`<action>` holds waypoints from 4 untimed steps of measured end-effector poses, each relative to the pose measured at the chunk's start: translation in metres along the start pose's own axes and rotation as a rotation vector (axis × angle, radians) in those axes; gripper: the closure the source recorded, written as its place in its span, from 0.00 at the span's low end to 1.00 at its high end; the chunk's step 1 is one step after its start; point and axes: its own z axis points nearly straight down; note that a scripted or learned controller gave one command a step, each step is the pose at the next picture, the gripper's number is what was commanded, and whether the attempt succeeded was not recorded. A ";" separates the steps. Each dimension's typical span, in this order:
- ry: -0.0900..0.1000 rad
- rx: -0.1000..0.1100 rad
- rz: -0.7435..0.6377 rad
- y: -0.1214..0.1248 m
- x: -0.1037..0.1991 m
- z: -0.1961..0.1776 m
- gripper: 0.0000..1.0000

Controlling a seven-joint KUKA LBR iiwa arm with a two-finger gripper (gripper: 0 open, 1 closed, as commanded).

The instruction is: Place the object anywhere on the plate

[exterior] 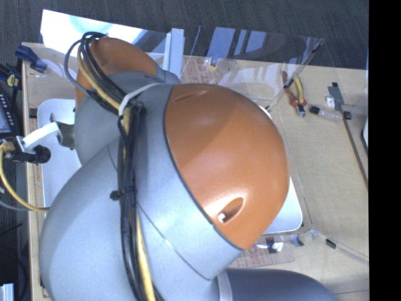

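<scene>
A: What takes up the middle of the frame?

B: The arm (156, 231), very close to the camera. Its grey casing runs from the lower left upward, and a large orange dome (225, 162) sits at the centre. A bundle of black and yellow cables (125, 168) runs along the casing from the upper left down to the bottom edge.

A: Can you see the gripper, or the object and plate?

B: I cannot tell the gripper's state; the arm's bulk covers that part of the scene. The same goes for the object and the plate: they are hidden, so their place can't be given.

A: And the bins?

B: A strip of the left white bin (53, 162) shows at the left edge, and possibly a corner of the right bin (291, 215) at lower right. Pliers (294, 93) with red and yellow handles lie on the tan worktop (326, 168) at upper right.
</scene>
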 end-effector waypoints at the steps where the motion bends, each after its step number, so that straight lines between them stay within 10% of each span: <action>1: 0.007 0.001 0.000 0.019 0.016 -0.124 0.00; 2: 0.010 -0.002 -0.009 0.061 -0.028 -0.280 0.00; 3: 0.014 -0.008 -0.012 0.061 -0.027 -0.289 1.00; 4: -0.002 0.002 -0.228 0.017 -0.014 -0.146 1.00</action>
